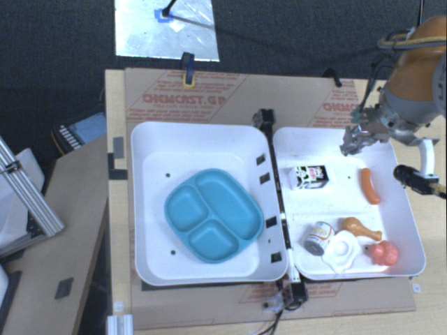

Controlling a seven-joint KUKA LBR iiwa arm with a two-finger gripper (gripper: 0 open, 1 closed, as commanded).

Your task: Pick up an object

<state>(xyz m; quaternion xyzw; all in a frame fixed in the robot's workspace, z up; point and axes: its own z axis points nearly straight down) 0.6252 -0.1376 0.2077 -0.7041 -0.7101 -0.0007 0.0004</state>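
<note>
Looking down in the camera view: jaws (351,145) hang over the far edge of the right bin (408,208), nothing between them; open or closed, cannot tell. Candidates all lie in that bin. Small black-and-white carton (310,176) is nearest, lying flat. Orange sausage (369,185) sits near the right wall. Toy drumstick (359,226), tin can (318,237), fried egg (343,250) and pink fruit (383,253) cluster at the near end, some touching. Judgement: all light, rigid, probably slick plastic. Carton is the best pick: isolated, flat sides; close across its narrow width. Blue divided plate (213,215) fills the left bin (150,187).
</note>
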